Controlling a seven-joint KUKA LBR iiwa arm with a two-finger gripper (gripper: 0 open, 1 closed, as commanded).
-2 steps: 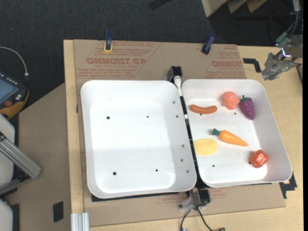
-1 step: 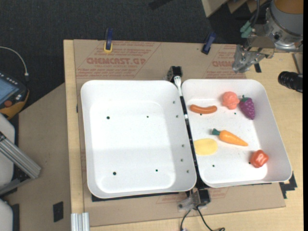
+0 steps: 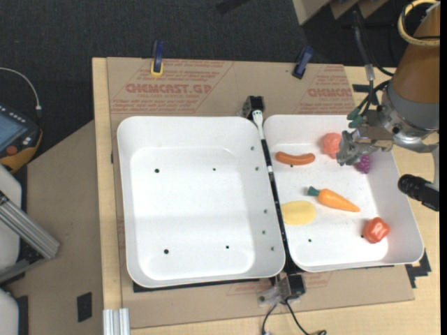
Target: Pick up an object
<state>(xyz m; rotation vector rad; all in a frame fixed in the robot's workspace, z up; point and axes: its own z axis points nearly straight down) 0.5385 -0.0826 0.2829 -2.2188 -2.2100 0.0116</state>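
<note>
The hand (image 3: pixel 351 150) hangs low over the right bin (image 3: pixel 398 250), in its far right part; whether it is open or closed cannot be told. A pink ball (image 3: pixel 330 144) sits just left of it and purple grapes (image 3: pixel 362 163) just beside it. Further left a sausage (image 3: pixel 295 159) lies crosswise. Nearer, a carrot (image 3: pixel 336 199) lies slanted, green top pointing left. A yellow piece (image 3: pixel 298 213) and a red pepper (image 3: pixel 375 230) lie closer still
</note>
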